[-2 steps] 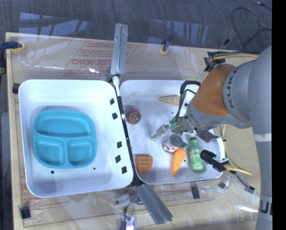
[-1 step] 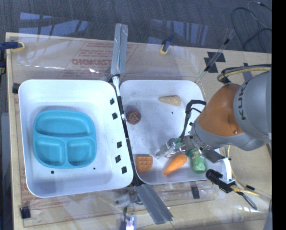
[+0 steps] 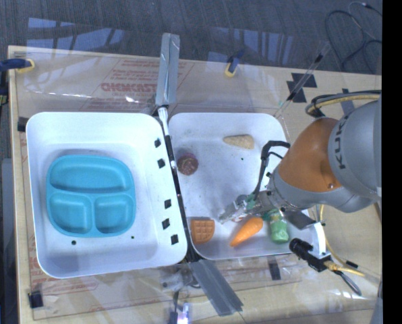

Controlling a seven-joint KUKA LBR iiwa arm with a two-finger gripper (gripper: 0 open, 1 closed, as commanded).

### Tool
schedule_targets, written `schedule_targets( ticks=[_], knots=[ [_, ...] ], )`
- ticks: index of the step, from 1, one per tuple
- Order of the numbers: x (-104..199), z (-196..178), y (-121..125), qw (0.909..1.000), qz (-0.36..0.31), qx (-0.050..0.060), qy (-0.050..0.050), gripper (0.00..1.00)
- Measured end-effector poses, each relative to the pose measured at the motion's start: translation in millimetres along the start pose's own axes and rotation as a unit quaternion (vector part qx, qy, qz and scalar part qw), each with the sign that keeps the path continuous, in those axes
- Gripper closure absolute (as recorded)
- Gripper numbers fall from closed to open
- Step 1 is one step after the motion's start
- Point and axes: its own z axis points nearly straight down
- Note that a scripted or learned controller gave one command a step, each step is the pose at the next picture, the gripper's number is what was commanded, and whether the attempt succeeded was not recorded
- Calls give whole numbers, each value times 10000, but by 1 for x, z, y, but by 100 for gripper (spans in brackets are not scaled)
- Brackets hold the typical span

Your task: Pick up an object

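In the right bin (image 3: 208, 123) my gripper (image 3: 238, 209) hangs low just above and left of an orange carrot (image 3: 247, 230) that lies near the front wall. A green item (image 3: 278, 228) sits right beside the carrot, under my wrist. A brown waffle (image 3: 202, 229) lies in the front left corner. Farther back are a dark red round item (image 3: 187, 164) and a tan bread-like piece (image 3: 239, 141). Nothing visibly sits between my fingers.
The left bin (image 3: 39, 133) holds a blue compartment tray (image 3: 90, 194). A metal divider strip (image 3: 167, 66) runs between the bins. My grey and orange arm (image 3: 336, 164) covers the right bin's right wall.
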Motion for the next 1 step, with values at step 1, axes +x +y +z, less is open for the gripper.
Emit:
schedule_targets(
  ticks=[1],
  knots=[
    [0, 0, 0, 10000, 0, 0, 0, 0]
  ],
)
